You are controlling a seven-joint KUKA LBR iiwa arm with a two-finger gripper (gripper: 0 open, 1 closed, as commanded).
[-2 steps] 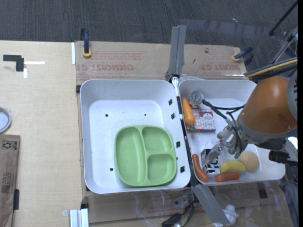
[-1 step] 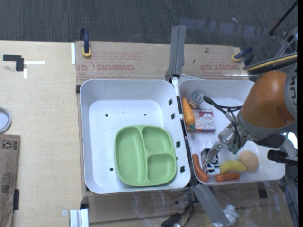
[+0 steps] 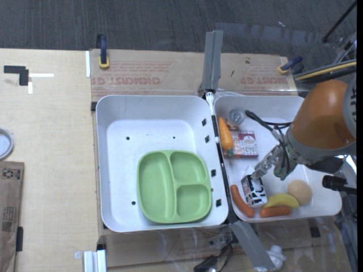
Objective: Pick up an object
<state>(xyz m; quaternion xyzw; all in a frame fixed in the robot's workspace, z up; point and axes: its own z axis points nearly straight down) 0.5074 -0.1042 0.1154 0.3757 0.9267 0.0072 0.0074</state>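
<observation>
Readable print on the cardboard and the small card

The cardboard sheet (image 3: 170,72) behind the bins bears red lettering, upside down from this view, reading roughly "CHEMCAST GP". A small black-and-white card (image 3: 254,190) in the right bin shows a bold "12". The brown paper bag (image 3: 10,208) at the left edge carries a recycling symbol; its smaller print is illegible.

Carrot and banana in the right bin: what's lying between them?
In the camera view, the gripper sits between the carrot and banana, with the small printed box beside the carrot.

Arm (image 3: 320,123) hides right bin's (image 3: 272,102) far side.
</observation>
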